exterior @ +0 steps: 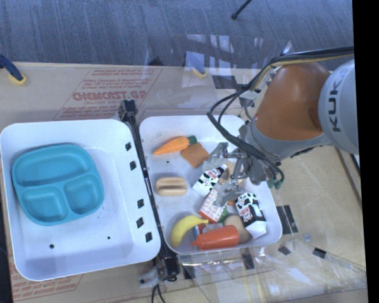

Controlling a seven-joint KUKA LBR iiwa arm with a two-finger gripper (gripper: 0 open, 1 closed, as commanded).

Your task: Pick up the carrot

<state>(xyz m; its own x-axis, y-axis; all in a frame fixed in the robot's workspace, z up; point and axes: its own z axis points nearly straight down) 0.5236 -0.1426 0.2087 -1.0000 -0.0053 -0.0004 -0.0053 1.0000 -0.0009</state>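
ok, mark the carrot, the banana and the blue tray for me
carrot (171,145), camera view, middle of the orange body
banana (185,229), camera view, middle of the yellow curve
blue tray (25,167), camera view, raised rim on its left side

A brown bench (173,85) holds two white bins. The left bin (74,249) and the right bin (169,126) touch.

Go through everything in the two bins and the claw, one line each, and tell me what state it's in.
Orange toy carrot: lying flat in the right white bin, untouched.
Blue three-compartment plastic tray: flat in the left white bin.
Tan toy hot dog bun: lying flat.
Yellow toy banana: lying by the front wall.
Claw: low over the cow-print cartons, away from the carrot.
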